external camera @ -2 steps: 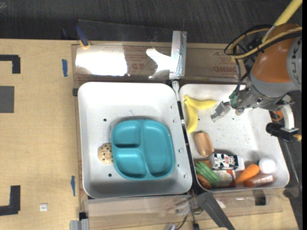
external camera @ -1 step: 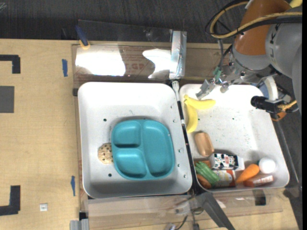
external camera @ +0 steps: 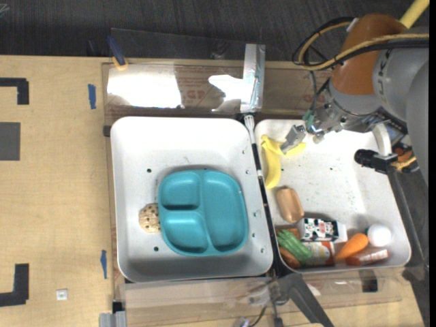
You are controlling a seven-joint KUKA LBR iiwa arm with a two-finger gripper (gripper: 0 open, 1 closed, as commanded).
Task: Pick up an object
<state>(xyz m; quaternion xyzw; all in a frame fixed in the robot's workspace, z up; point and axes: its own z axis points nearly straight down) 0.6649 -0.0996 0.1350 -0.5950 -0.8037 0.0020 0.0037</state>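
The right bin holds a yellow banana along its left wall, with one end curving right at the top. My gripper hangs over the bin's upper left part, right at that upper end of the banana. Below the banana lies a brown bread roll. Along the bin's front edge sit a small black, white and red carton, a green vegetable, an orange carrot and a white ball.
The left bin holds a teal divided plate with a cookie at its left side. A metal bracket stands behind the wall between the bins. The arm and its cables reach in from the upper right.
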